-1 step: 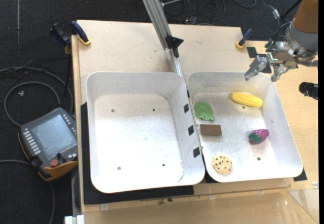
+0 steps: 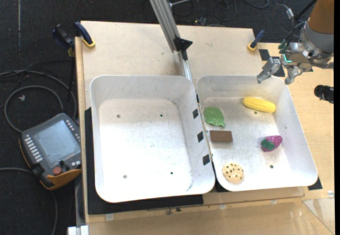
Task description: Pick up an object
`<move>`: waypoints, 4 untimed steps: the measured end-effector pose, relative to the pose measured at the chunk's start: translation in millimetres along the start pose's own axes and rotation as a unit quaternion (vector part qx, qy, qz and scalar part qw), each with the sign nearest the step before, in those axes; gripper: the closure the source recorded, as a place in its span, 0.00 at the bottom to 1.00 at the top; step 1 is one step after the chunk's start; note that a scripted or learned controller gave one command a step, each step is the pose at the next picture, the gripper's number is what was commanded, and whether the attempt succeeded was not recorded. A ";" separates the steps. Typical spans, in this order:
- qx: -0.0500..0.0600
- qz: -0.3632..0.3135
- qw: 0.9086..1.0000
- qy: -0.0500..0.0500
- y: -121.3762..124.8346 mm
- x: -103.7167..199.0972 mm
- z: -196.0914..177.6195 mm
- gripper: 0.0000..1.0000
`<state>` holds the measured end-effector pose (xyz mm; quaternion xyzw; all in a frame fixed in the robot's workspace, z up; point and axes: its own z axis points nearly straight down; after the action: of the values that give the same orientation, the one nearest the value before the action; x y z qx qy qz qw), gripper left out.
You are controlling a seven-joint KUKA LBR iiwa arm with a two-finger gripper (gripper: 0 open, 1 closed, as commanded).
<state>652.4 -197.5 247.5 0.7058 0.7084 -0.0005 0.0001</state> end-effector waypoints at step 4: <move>-0.009 0.000 1.000 -0.005 4.8 2.1 130.8 1.00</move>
<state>657.1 -195.5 116.8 0.7061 0.7080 0.0022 0.0097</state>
